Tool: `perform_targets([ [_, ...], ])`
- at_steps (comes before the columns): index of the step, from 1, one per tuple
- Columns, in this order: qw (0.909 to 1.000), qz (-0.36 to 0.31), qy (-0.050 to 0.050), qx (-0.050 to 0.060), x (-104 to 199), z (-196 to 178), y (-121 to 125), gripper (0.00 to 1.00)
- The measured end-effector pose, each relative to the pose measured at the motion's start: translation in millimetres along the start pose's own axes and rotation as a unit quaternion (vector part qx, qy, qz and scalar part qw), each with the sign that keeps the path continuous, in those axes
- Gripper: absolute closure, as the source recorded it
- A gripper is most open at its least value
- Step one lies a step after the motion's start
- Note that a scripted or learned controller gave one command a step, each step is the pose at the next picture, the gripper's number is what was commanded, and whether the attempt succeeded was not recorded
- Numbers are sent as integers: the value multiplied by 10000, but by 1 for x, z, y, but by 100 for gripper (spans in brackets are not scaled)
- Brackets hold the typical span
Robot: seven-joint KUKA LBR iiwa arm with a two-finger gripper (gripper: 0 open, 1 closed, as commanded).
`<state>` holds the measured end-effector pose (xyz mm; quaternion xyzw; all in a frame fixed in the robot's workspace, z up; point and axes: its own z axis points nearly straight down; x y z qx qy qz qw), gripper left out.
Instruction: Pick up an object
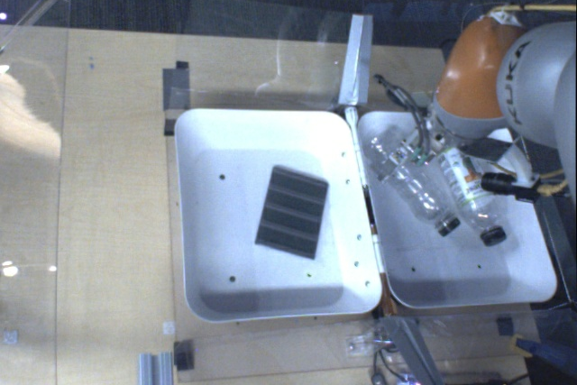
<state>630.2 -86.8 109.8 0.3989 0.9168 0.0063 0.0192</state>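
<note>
A dark grey ribbed rectangular pad (291, 212) lies flat near the middle of the left bin (203, 284). In the right bin (532, 279) lie two clear plastic bottles side by side: one (416, 189) with its black cap toward the front, and one (467, 187) with a label and a black cap (492, 236). My arm (505, 77) comes in from the upper right. Its gripper (417, 151) is low over the back of the right bin, at the upper ends of the bottles. Glare and clear plastic blur this spot.
A metal divider post (357, 59) stands at the back between the two bins. Cables (518, 185) run from the wrist over the right bin's right side. Bare wooden bench lies to the left, under a clear sheet.
</note>
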Motion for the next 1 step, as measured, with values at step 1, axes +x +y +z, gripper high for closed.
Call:
perform_targets([
  [1, 9867, 1618, 106, 132, -1, -75, 40, 100],
])
